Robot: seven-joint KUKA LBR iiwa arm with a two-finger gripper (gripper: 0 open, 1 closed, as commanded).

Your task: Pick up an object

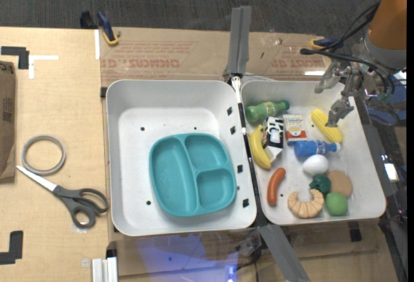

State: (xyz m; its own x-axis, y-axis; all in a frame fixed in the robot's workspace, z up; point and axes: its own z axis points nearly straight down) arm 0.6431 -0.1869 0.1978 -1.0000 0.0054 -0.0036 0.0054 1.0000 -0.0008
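- Hovering at about 2 o'clock in the right bin [372, 164], the gripper [336, 114] is hanging just over the yellow corn cob [325, 126]; whether it is open or closed, and whether it is gripping anything, I cannot tell
- Crowding around the cob are the small carton [294, 126] at its 9 o'clock and the blue bottle [315, 147] with the white egg [315, 163] toward 6 o'clock
- Risking a glancing contact: the cob is lying slanted and rounded, so a descent that is off its axis is likely to be rolling it aside rather than trapping it
- Risking a double catch or a shove: with the bottle lying so near, one side of the gripper may be landing on it instead
- Sitting near the bin wall, the cob may be getting pushed against the rim
- Lying well apart at 9 o'clock, the teal divided plate [193, 174] in the left bin [129, 112] is posing no hazard
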